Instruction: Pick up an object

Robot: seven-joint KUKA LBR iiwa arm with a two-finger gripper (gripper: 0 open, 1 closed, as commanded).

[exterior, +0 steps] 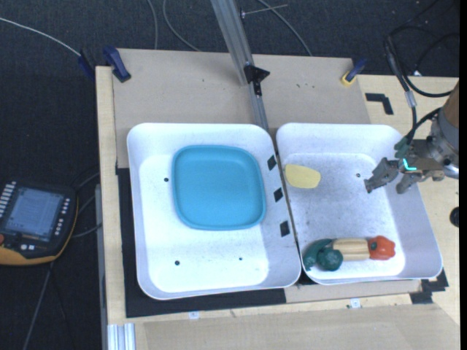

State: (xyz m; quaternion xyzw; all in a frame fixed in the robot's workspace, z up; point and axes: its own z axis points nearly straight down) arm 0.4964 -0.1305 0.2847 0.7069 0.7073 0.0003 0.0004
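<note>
Gripper (392,176) hovers spread wide and empty over the right bin (416,217), while the wooden toy (352,250) by the near wall looks light, stiff and smooth, best pinched across its narrow middle.
</note>
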